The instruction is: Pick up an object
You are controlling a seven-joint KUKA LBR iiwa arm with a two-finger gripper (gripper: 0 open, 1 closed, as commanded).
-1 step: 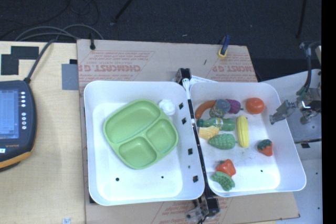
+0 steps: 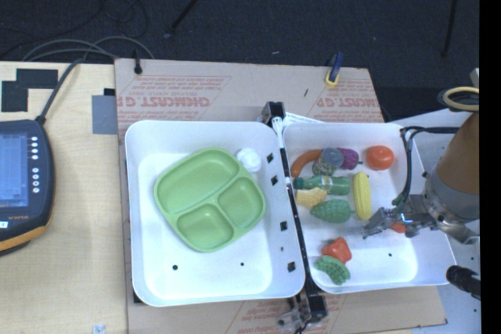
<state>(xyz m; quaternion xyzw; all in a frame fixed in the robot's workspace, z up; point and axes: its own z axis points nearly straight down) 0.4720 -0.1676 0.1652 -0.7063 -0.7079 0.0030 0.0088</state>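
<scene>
The right bin (image 2: pixel 427 266) holds several toy foods. Among them are a red tomato (image 2: pixel 380 157), a yellow corn cob (image 2: pixel 362 195), a bumpy green vegetable (image 2: pixel 332 210), a red pepper (image 2: pixel 337 249) and a green leafy piece (image 2: pixel 334 270). My gripper (image 2: pixel 374 223) hangs low over the right half of this bin, just right of the corn's lower end. It is open, and nothing sits between its fingers. A small red-orange bit (image 2: pixel 400 228) shows close under the gripper body.
An orange sausage-like piece (image 2: pixel 304 161), a purple item (image 2: pixel 335 159) and a green bottle-shaped toy (image 2: pixel 327 184) lie at the back of the right bin. The left bin (image 2: pixel 149 262) holds a green divided plate (image 2: pixel 208 199) and a small white object (image 2: pixel 249 159). A pendant (image 2: pixel 19 180) lies far left.
</scene>
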